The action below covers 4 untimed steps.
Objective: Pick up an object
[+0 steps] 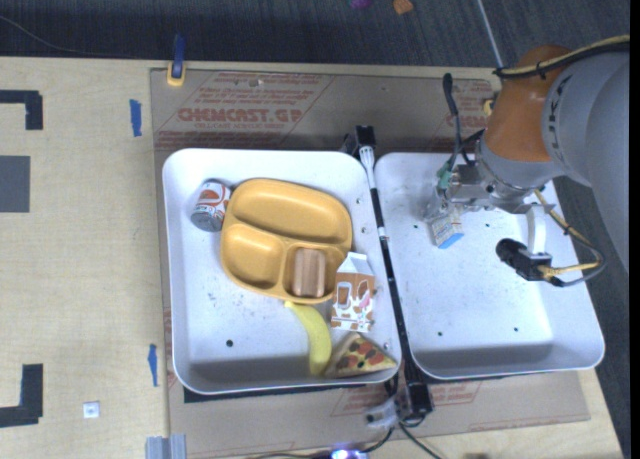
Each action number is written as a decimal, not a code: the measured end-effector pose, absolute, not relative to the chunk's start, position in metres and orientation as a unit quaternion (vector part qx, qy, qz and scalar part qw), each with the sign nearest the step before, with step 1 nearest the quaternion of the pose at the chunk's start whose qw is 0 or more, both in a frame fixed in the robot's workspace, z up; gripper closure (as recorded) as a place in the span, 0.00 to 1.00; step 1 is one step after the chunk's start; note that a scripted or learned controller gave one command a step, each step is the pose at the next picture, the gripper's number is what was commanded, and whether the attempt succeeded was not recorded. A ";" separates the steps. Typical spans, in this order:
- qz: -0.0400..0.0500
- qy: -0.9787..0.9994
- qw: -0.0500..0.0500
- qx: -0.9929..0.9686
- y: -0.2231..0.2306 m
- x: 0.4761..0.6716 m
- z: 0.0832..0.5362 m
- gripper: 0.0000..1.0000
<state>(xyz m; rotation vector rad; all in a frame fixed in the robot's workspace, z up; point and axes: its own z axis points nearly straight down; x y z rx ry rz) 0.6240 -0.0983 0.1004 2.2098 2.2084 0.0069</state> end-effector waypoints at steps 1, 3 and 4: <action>0.001 0.708 0.000 0.706 -0.020 0.635 0.185 1.00; -0.001 0.707 -0.001 0.707 0.090 0.596 0.200 1.00; -0.001 0.707 -0.001 0.707 0.120 0.541 0.223 1.00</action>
